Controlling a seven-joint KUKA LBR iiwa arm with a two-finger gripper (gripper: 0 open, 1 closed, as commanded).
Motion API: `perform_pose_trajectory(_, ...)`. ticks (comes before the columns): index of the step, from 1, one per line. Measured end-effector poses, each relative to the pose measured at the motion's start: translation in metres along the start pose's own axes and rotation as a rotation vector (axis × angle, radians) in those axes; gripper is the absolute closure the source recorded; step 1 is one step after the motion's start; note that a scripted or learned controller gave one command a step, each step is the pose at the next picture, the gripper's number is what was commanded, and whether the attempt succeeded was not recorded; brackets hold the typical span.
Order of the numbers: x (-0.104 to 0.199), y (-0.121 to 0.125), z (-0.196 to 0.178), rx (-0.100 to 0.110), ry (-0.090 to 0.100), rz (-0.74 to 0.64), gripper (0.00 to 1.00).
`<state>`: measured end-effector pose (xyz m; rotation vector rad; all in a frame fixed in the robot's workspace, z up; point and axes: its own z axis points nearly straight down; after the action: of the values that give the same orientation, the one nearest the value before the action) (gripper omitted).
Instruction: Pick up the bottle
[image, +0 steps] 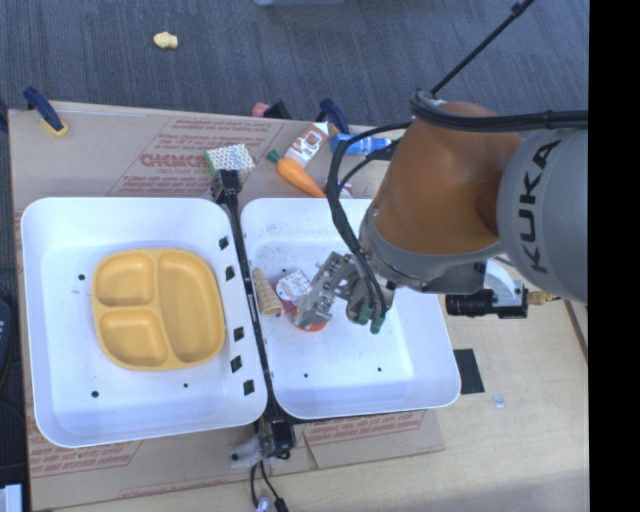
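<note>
We cannot tell how the gripper (335, 290) has its jaws set; it hangs low in the right bin (420, 375), right over a small bottle (300, 300) with red on it. Just left of that lies a cone (266, 291). In the left bin (50, 330) sits a yellow divided plate (158, 307).

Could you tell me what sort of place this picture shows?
Most likely a robotics lab's grasping test bench: a KUKA arm reaches over two white bins clamped onto cardboard, with a yellow divided plate in the left bin and small props in the right one.
</note>
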<state>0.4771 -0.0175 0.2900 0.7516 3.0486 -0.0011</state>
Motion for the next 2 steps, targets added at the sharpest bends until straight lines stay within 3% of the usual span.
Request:
perform_pose_trajectory(1, 0.009, 0.015, 0.099, 0.001, 0.005, -0.387, 1.00)
perform_pose_trajectory(2, 0.033, 0.060, 0.098, 0.000, 0.002, -0.588, 1.00)
